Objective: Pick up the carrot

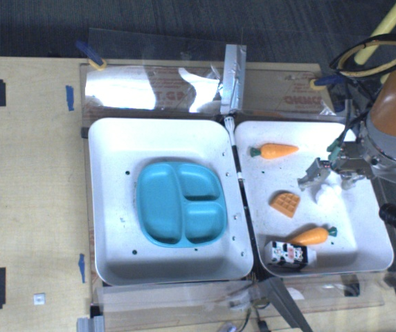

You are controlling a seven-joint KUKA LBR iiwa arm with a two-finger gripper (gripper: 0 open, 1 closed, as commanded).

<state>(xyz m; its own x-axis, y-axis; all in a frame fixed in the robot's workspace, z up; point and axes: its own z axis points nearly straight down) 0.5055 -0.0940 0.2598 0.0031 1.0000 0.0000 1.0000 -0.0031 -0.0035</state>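
- Over the right bin (pixel 385 254), the gripper (pixel 313 178) is hanging above bare white floor, roughly between the two carrots; I cannot tell how the pincer is standing, since its metal parts are blurring together against the bin
- Two toy carrots are lying in that bin: the upper carrot (pixel 275 151) is resting near the far wall, green top pointing toward the divider, and the lower carrot (pixel 310 236) is sitting near the front wall, green top pointing right
- A waffle-patterned orange piece (pixel 285 203) is lying between them, and a small black-and-white carton (pixel 286 253) is sitting just beside the lower carrot, at its tapered end
- The left bin (pixel 108 144) is holding a blue divided plate (pixel 181 203), well apart from all this
- Each carrot is looking like a light, stiff plastic toy with a smooth, rounded, tapering body, so I am judging it likely to slip or roll out of a pinch
- The thick middle of the body, squeezed across its short width, is seeming the best hold; the thin tip and the small leafy end are offering too little
- The upper carrot is lying in the open, so it is seeming the easier one; the carton beside the lower one is risking getting in the fingers' way
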